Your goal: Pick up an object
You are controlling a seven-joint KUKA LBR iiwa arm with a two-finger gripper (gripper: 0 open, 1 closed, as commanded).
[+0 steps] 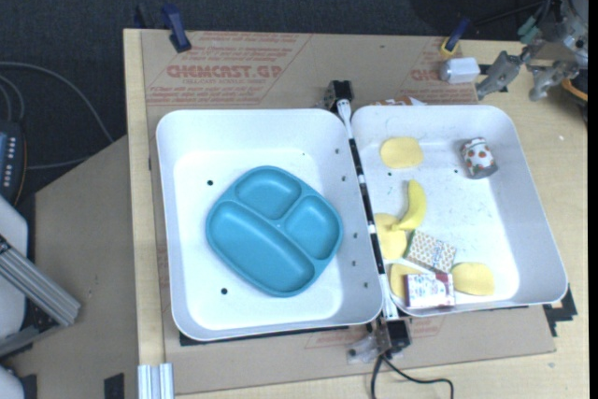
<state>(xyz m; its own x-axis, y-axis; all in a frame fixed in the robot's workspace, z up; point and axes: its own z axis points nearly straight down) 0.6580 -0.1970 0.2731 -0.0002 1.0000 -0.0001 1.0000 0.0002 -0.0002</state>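
The right bin [523,201] holds several small things. Among them are a yellow disc [402,152], a small red-and-white ball [478,157], a yellow banana [412,206], a checkered packet [431,250], a lemon [474,277] and a pink-and-white carton [429,291]. My gripper [519,76] hangs at the upper right, beyond the right bin's far edge and well above the bench. Its two fingers [494,77] are spread apart, so it is open with nothing between them. It touches none of the objects.
In the left bin [187,154] lies a blue divided plate [272,230]. A black clip [339,94] sits where the bins meet at the back. Blue clamps [175,26] hold the cardboard sheet. A small white box [461,68] rests near the gripper.
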